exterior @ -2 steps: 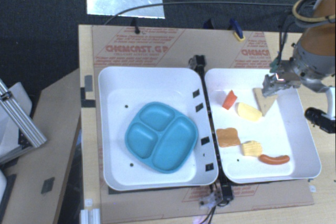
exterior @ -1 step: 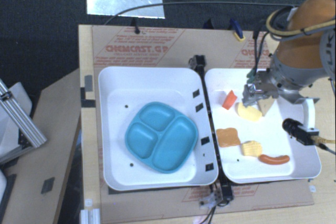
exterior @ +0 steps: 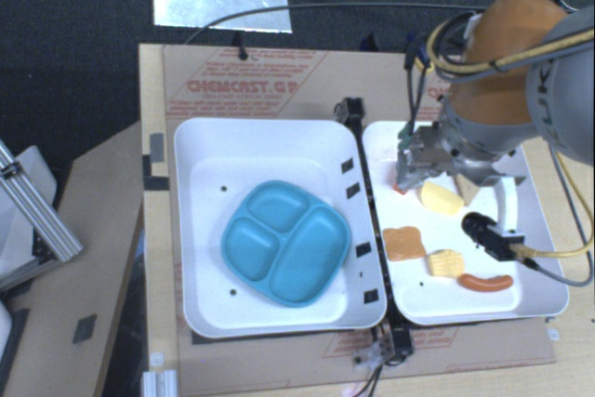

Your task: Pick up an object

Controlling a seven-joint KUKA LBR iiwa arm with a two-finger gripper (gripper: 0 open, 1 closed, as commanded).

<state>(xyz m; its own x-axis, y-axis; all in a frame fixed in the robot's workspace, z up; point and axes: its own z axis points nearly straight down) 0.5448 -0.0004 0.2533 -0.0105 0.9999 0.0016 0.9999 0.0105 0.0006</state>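
Note:
My gripper (exterior: pixel 409 174) hangs low over the far left part of the right bin (exterior: pixel 548 293). A small red thing (exterior: pixel 398 190) shows just under it, mostly hidden. A pale yellow wedge (exterior: pixel 442 197) lies right beside the gripper on its near right. Nearer the front lie a brown toast slice (exterior: pixel 403 243), a small yellow waffle piece (exterior: pixel 446 263) and an orange-red sausage (exterior: pixel 485 283).
The left bin (exterior: pixel 209 163) holds a blue divided plate (exterior: pixel 284 242). A black divider with clips (exterior: pixel 364 200) runs between the two bins. The arm's grey and orange body (exterior: pixel 507 60) covers the right bin's far side.

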